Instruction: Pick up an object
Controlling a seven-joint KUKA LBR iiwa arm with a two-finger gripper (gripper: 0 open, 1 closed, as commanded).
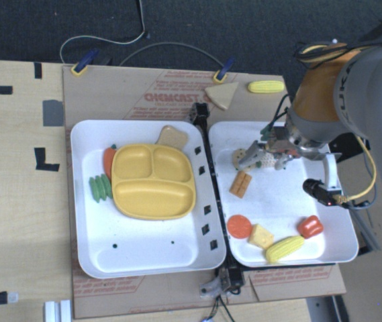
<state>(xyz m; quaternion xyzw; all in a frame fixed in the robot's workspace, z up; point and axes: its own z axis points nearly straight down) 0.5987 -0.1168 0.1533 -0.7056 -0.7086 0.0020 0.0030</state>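
Right bin [338, 243], upper-left quarter: gripper [256, 154] low over the bin floor, just beside a small pale holed piece [240, 157] toward the bin's left wall. Brown wafer-like block [240, 184] just below and slightly left of the fingertips, long axis running from the far wall toward the near wall, slightly tilted. Nothing visible between the fingers; amount of opening not discernible from this angle. Arm entering from the right edge, orange-banded wrist [318, 86] above the bin's far-right corner, tool slanted down and leftward. Likely target: the pale piece or the block, both near the tips.
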